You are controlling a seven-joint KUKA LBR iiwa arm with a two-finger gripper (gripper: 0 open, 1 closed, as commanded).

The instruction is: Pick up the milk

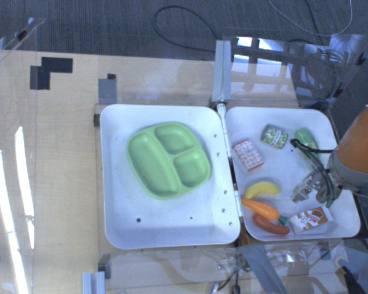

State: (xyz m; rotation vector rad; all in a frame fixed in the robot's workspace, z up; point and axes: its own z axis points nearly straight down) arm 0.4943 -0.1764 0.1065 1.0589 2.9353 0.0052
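Gripper [306, 190] hangs low in the right bin [337, 133], just above the milk [310, 220], a small brown-and-white carton lying flat near the front rim; whether it is spread or pinched, I cannot tell. To my eye it should settle squarely over the carton, clear of the sausage [271, 225] beside it. No label is readable.

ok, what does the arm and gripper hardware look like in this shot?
The arm enters with a rounded orange band above a grey wrist section. A black cable loops along it toward the gripper, which is a small metallic silver-grey assembly with dark parts.
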